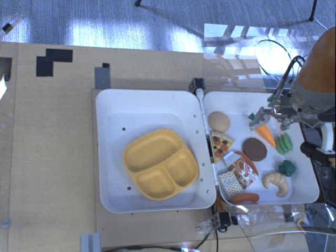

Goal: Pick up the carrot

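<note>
The carrot (pixel 266 134) is orange with a green leafy top and lies slanted in the upper middle of the right bin (pixel 310 196). My gripper (pixel 273 117) hangs just above the carrot's leafy end, at the bin's upper right. Its grey fingers (pixel 261 114) look spread apart, one on each side of the carrot's top. The carrot is not clamped between them. The arm's orange band (pixel 320 62) shows above the wrist at the right edge.
Around the carrot lie a tan bun (pixel 219 122), pizza slice (pixel 221 144), brown disc (pixel 254 149), green pod (pixel 284 143), broccoli (pixel 286 167), croissant (pixel 276 181), snack packet (pixel 239 175) and sausage (pixel 244 198). A yellow divided plate (pixel 160 164) sits in the left bin (pixel 113 109).
</note>
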Robot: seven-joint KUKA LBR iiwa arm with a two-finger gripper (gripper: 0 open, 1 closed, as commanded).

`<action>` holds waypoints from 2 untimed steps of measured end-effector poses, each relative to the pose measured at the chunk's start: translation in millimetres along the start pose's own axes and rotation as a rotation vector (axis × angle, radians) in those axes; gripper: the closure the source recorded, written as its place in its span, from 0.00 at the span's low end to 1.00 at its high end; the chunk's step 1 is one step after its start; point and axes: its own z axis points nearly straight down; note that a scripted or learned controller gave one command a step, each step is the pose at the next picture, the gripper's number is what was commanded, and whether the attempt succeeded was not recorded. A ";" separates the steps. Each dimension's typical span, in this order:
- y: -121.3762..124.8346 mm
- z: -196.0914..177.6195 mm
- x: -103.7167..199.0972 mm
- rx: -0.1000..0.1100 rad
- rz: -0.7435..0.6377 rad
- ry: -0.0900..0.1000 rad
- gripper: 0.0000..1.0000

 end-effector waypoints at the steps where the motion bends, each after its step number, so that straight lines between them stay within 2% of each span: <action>1: 31.0 106.2 -38.9 0.007 -0.066 0.000 0.00; 2: 49.1 136.2 -70.2 -0.008 -0.032 -0.002 0.00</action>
